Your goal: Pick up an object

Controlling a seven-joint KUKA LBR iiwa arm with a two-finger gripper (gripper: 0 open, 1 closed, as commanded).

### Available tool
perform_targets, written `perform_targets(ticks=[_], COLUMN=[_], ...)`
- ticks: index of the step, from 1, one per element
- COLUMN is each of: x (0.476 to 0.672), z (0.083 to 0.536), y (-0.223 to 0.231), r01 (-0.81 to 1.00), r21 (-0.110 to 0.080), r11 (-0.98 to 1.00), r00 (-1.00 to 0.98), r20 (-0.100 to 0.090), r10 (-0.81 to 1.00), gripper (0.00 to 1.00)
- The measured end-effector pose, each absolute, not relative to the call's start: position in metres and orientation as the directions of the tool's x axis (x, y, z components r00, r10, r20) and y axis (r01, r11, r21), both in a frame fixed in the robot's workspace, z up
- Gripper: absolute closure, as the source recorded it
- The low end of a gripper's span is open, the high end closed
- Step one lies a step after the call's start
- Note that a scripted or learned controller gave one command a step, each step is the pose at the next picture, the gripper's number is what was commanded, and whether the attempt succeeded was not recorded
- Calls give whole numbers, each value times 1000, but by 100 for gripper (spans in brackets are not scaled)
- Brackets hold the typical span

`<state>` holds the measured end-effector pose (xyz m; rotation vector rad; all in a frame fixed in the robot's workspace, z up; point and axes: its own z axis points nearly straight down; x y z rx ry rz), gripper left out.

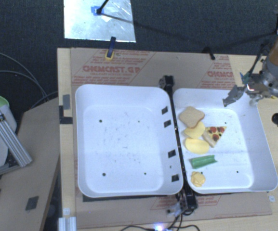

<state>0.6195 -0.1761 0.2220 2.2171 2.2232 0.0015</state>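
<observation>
A small cluster of toy food pieces lies in the right bin (254,143), toward its left half and close to the divider between the two bins. At the top of the cluster is a tan bread slice (191,116), lying flat; just below it sit two pale yellow rounded pieces, the upper yellow piece (195,131) touching the bread and the lower yellow piece (198,146) just beneath. Beside them to the right lies a pizza slice (214,134) with red spots on top. Below these is a green pod-shaped piece (203,161), long and narrow, and nearest the front rim a small yellow lump (198,178), set apart from the rest. All appear to be light, rigid plastic playthings, probably smooth and somewhat slippery, not fragile. The green pod looks easiest to take, gripped across its narrow width, since it has free space on both long sides; the small lump also stands clear. The bread and yellow pieces crowd each other, leaving little room for fingers. The left bin (124,143) lies alongside. Both bins rest on a cardboard sheet (129,66) on the bench. The gripper (240,93) hangs over the right bin's far right corner, well apart from the food; whether it is spread or closed cannot be told, and nothing is seen in its hold.
</observation>
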Motion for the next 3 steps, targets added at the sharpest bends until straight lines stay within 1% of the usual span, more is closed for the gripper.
perform_targets(ticks=[1, 2, 3], x=[564, 489, 529], z=[87, 83, 85], y=[-142, -119, -81], r01=[1000, 1000, 1000], r21=[-14, -7, 4], r11=[2, 0, 8], r00=[-2, 0, -8], r20=[5, 3, 1], r10=[1000, 1000, 1000], gripper=[0, 0, 0])
